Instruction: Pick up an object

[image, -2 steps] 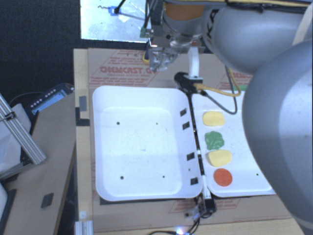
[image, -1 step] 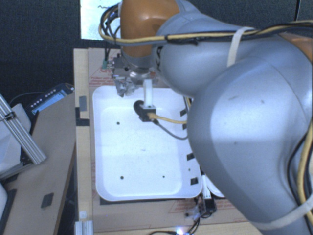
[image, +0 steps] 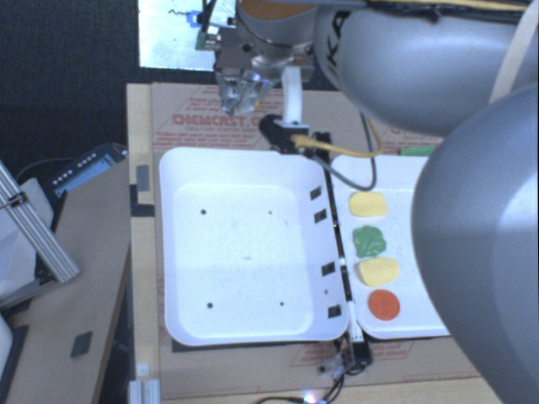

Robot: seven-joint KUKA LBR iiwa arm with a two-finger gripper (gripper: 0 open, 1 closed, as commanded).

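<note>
Arm: reaches over right bin [image: 396,331] | End effector [image: 240,91]: above worktop [image: 202,116] far edge, beyond left bin [image: 181,225]; opening cannot be judged | Objects: yellow piece [image: 368,204], green piece [image: 369,241], second yellow piece [image: 378,271], red disc [image: 384,305] in row along right bin's left wall, yellow pieces' long axes crosswise

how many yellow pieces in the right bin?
2: upper yellow piece above the green piece, lower yellow piece below it. The arm may hide more.
</note>
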